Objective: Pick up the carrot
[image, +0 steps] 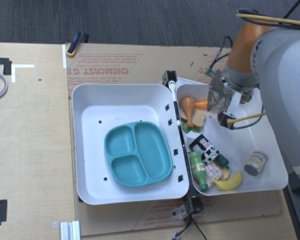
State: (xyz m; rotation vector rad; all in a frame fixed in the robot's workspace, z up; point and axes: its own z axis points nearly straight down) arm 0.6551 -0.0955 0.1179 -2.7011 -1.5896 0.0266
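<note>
The carrot [201,104] is a small orange piece at the back of the right bin [270,181], just right of a tan chicken drumstick [188,104]. Only its left end shows. My gripper [214,102] reaches down right at the carrot's right end and hides the rest of it. The grey arm with its orange band comes in from the upper right above it.
A bread slice [197,118] and something green lie just in front of the carrot. Nearer the front of the right bin are a black-and-white toy [208,151], a green bottle [197,168], a banana [229,181] and a can [255,163]. The left bin [90,109] holds a teal divided plate [138,153].
</note>
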